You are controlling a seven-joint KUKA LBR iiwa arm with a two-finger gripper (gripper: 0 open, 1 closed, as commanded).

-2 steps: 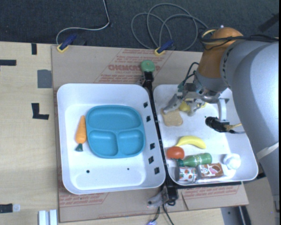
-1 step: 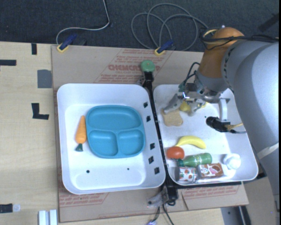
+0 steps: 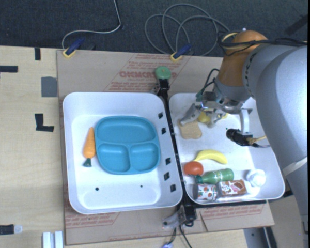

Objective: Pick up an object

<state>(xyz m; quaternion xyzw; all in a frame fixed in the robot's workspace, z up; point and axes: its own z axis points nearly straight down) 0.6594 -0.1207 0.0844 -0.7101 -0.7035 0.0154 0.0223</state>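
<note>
Jaws (image 3: 202,113) state unclear, low in right bin (image 3: 271,161); tan bread slice (image 3: 191,132) just below.

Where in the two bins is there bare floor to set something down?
Left bin: a wide bare strip along the near wall below the blue tray, and a narrower one above it. Right bin: crowded, with bread, banana, tomato and bottle; the claw hangs over its far end.
</note>
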